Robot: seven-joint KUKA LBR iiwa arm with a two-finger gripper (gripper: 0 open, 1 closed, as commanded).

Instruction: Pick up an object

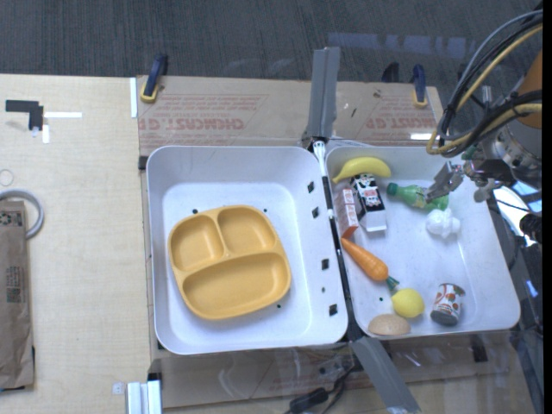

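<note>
The right bin (483,257) holds a banana (362,168), a black-and-white carton (371,203), a brown bar (347,210), a carrot (366,261), a lemon (408,303), a beige lump (388,324), a patterned cup (446,304), a white crumpled piece (442,222) and a green bottle-shaped toy (412,195). My gripper (448,182) hangs low over the bin's upper right part. It is right at the green toy's right end and just above the white piece. The green toy lies on the bin floor.
A yellow divided plate (228,261) lies in the left bin (172,179). A grey divider bar (323,93) and cardboard (224,110) stand behind the bins. Cables (483,67) loop above the arm at the right. A brown bag (13,291) sits on the bench at far left.
</note>
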